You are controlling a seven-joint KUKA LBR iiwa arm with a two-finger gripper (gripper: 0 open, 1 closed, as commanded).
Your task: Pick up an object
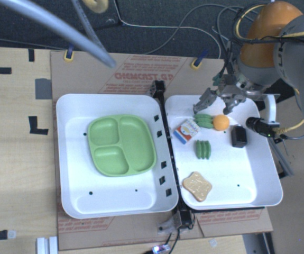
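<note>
Camera view, nearest first: in the right bin (257,189) lie a toast-shaped piece (196,186), a green pickle-like toy (203,149), a small carton (186,130), then the carrot toy (214,121). Just beyond it hangs the end effector (216,106), fingers spread, nothing between them. A good grasp probably means centring over the carrot, descending straight, closing across its narrow width.
</note>
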